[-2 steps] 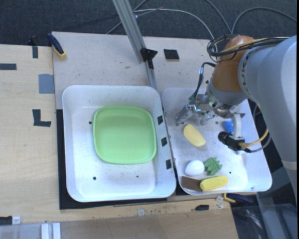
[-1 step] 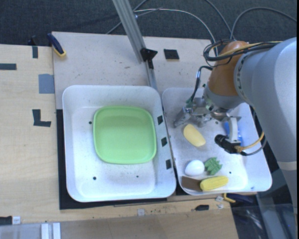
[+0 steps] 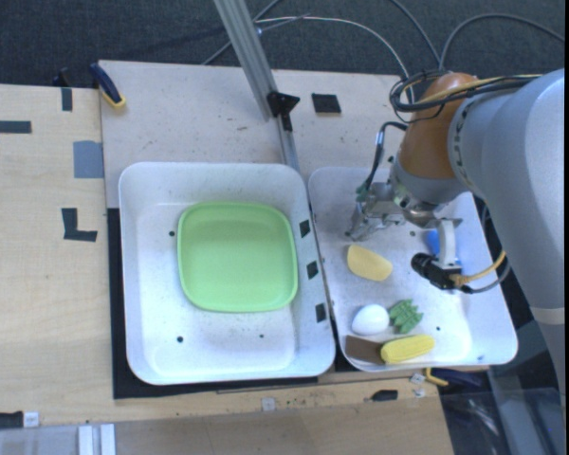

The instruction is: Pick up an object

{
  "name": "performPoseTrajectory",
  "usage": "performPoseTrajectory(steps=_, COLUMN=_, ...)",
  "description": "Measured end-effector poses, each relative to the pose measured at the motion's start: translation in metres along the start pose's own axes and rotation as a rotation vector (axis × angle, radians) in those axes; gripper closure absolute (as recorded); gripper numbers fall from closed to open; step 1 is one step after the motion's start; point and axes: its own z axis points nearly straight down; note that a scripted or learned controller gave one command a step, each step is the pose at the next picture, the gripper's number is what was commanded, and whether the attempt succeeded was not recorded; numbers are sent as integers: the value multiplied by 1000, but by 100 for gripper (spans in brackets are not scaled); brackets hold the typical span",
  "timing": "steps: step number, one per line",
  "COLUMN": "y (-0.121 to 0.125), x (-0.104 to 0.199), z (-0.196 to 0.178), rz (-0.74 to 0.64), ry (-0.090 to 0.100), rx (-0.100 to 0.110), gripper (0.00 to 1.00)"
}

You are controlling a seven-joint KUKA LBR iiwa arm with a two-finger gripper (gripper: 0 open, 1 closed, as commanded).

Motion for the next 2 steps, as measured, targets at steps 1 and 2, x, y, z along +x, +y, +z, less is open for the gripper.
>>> performPoseTrajectory(steps=1, y=2, x=6, z=-41, rz=1, ry=2, rx=-2, gripper=100)
performPoseTrajectory(steps=2, y=-6, x=9, z=-95, rz=2, ry=1, rx=-4, gripper=100)
